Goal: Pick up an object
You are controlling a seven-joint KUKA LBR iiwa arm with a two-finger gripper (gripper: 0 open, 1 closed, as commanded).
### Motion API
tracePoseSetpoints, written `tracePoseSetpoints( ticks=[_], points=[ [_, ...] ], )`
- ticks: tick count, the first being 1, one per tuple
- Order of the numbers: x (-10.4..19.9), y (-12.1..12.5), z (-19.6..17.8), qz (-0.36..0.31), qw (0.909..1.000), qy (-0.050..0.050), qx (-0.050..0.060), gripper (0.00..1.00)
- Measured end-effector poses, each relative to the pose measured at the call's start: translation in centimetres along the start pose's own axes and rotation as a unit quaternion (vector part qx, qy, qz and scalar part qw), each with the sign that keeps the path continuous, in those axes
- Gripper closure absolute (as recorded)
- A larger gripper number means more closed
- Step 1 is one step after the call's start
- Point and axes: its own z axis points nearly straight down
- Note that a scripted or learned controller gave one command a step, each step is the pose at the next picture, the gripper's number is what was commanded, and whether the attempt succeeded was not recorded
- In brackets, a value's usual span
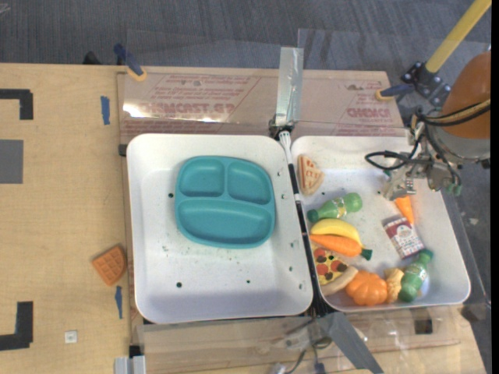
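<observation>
Camera view: reaching in from the right over the right bin (460, 275), with the gripper (405, 187) hanging low near that bin's far right corner, just above a small orange carrot piece (404, 208). Impossible to tell how far apart the fingers stand, or whether anything sits between them; carrot piece lying right below the tip, touching or not unclear.

Sitting in the right bin: a waffle-patterned slice (310, 174) by the far left corner; a green bottle (340, 206) near the left wall; a yellow banana (335, 228) resting against a long orange carrot (340, 245) just in front of it; a pizza slice (330, 266) toward the near left corner; an orange pumpkin (367, 287) at the near edge; a green and yellow piece (411, 280) beside it; a small red-brown carton (402, 236) lying tilted toward the middle right.

Lying in the middle of the left bin (156, 287): a teal divided plate (225, 201).

Resting on the wooden bench (54, 201), off the left bin's near left corner: an orange waffle square (110, 264).
</observation>
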Motion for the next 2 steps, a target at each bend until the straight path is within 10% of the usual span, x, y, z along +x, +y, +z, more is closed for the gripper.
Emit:
tracePoseSetpoints(
  ticks=[1, 2],
  points=[
    [0.1, 0.0, 0.1, 0.000, 1.0000, 0.001, 0.000, 0.00],
    [1.1, 1.6, 1.5, 0.005, 1.0000, 0.007, -0.001, 0.00]
  ],
)
